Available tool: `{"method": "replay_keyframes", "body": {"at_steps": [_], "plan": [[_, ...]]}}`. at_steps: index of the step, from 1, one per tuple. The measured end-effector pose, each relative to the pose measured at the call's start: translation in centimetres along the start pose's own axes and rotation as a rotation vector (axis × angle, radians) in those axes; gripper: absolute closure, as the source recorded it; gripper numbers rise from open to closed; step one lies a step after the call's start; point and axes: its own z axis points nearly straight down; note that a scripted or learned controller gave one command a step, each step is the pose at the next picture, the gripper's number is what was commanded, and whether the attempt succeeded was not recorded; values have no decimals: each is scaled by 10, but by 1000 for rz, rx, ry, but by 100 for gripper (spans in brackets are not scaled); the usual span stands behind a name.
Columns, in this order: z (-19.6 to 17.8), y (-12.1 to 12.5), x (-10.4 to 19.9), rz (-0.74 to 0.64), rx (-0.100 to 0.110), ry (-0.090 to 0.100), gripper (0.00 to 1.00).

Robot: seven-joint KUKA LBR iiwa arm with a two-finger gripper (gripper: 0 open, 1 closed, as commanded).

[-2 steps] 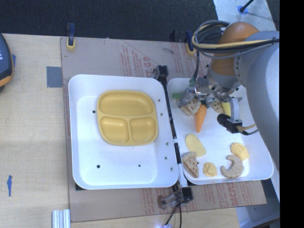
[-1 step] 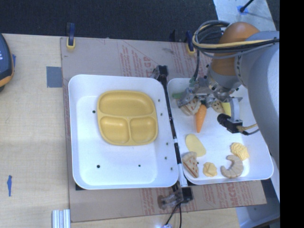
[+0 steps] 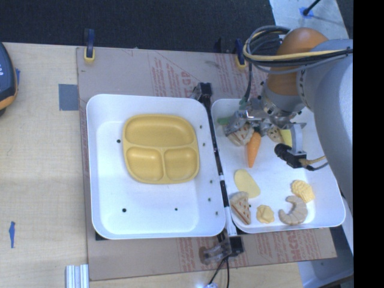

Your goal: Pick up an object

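Reaching stage: gripper hovers just above the carrot, its grip state impossible to tell; next, descend squarely onto that 1 carrot.

A light wooden bench seen from above at a slant. A sheet of brown cardboard with faint red print lies flat on it, held at its far edge by a yellow clamp. Two shallow white bins sit side by side on the cardboard, touching: the left bin and the right bin. A grey tape square is stuck to the wood left of the cardboard. A dark device rests at the bench's left edge.
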Motion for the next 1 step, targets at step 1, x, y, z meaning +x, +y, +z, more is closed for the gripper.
{"method": "replay_keyframes", "body": {"at_steps": [1], "plan": [[0, 0, -1, 1, 0, 2, 0]]}}
